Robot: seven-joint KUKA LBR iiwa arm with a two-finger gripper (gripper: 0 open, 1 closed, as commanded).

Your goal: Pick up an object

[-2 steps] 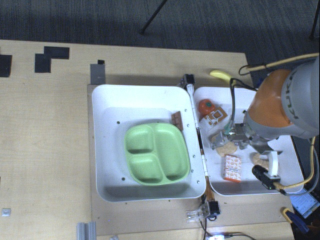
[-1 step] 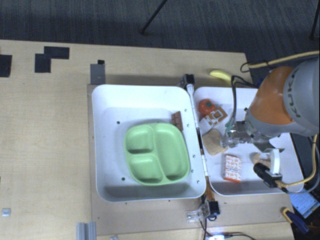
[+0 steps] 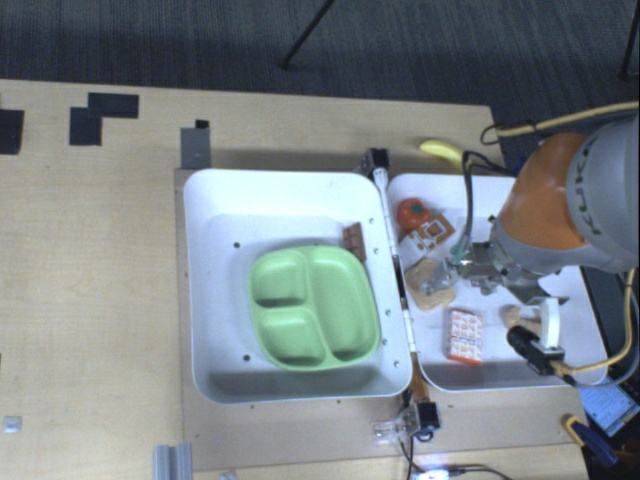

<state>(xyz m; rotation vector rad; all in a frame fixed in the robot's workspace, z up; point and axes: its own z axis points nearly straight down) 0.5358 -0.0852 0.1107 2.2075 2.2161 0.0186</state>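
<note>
Hovering over a tan rounded object (image 3: 428, 286) in the right bin (image 3: 500, 378), the hand (image 3: 448, 273) hides its grip; cannot tell.

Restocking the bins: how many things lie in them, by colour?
Green divided tray: 1
Brown block: 1
Red-orange toy: 1
Tan piece: 1
White-and-red packet: 1
Total: 5, as far as the arm lets me see.

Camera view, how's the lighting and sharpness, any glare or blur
Camera view: even, soft light; mild glare on the left bin walls; faint shadow beside the green divided tray; the gripper area in the right bin looks slightly soft; small items there stay hard to identify.
</note>
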